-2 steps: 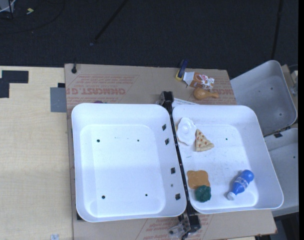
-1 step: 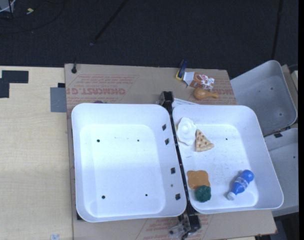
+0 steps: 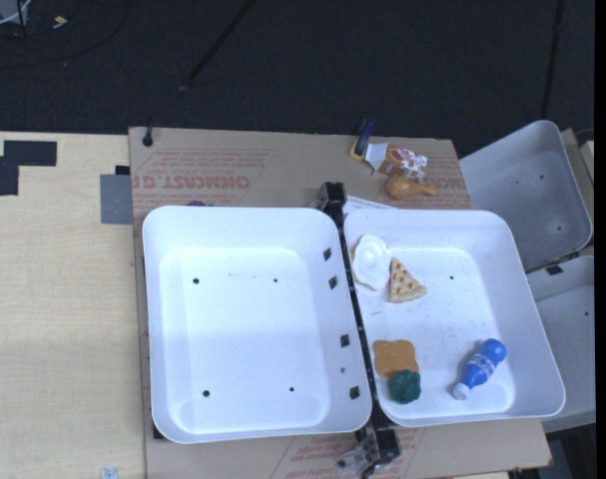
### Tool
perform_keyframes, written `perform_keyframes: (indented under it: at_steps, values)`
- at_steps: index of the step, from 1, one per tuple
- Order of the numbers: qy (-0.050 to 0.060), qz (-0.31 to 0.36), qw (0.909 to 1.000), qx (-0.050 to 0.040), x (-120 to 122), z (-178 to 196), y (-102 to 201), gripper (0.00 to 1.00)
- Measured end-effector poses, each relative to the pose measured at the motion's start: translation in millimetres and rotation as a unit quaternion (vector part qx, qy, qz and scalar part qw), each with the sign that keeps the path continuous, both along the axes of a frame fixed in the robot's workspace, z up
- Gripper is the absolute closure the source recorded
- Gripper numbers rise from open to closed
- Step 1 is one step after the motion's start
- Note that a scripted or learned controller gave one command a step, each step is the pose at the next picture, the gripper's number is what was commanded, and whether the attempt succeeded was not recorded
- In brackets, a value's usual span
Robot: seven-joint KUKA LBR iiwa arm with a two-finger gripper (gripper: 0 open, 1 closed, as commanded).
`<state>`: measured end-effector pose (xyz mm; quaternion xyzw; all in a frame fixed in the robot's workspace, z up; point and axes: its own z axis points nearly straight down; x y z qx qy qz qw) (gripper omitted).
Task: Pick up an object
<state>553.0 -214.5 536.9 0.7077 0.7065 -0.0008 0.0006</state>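
Inside the right bin (image 3: 522, 267), five small toys lie apart from each other, so each one looks easy to grab. A blue bottle (image 3: 480, 366) lies on its side near the front corner. A pizza slice (image 3: 405, 281) sits beside a white egg (image 3: 370, 259). A brown toast (image 3: 394, 356) touches a green lump (image 3: 404, 386). The left bin (image 3: 163, 267) sits just beside it. Nothing has been picked up yet.
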Motion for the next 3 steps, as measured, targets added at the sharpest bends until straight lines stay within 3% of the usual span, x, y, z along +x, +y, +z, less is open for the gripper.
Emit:
perform_keyframes:
  at_steps: [1,2,3]
  values:
    - [0.004,0.001,1.0000,0.0031,-80.9,-57.7,38.7,1.00]
    - [-0.003,0.002,1.0000,-0.0004,12.2,3.6,43.9,1.00]
    - [-0.001,0.001,1.0000,-0.0003,94.2,-0.1,0.3,1.00]
